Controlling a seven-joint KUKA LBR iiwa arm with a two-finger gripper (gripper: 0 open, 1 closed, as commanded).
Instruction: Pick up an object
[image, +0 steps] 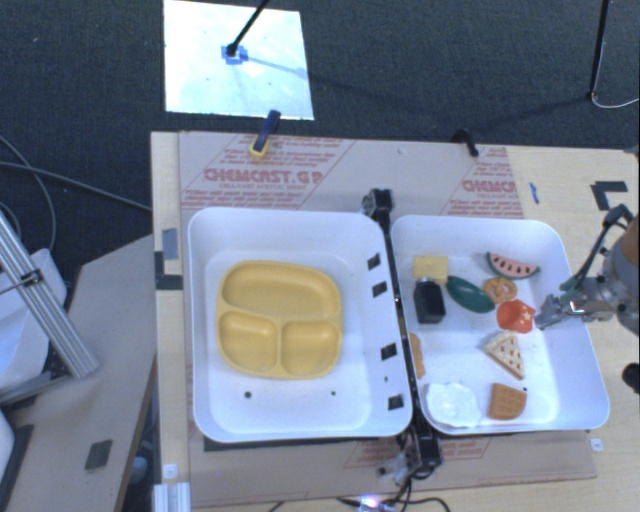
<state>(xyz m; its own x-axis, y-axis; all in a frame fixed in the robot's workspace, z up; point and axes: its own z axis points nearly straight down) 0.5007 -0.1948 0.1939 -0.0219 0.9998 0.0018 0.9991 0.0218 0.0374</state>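
Observation:
The right white bin (580, 360) holds several toy foods: a yellow cheese block (431, 267), a black block (429, 300), a green oval piece (468, 293), a watermelon slice (512, 265), an orange piece (500, 289), a red tomato-like piece (516, 316), a pizza wedge (506, 353), a waffle-brown square (507, 401) and a white round piece (453, 403). My gripper (552, 311) reaches in from the right edge, just right of the red piece, low over the bin. Nothing shows between its fingers.
The left white bin (290, 225) holds a yellow three-compartment plate (280, 318). Black clips run along the seam between the bins (395, 320). A metal frame (40, 310) stands at the far left. Cardboard lies under both bins.

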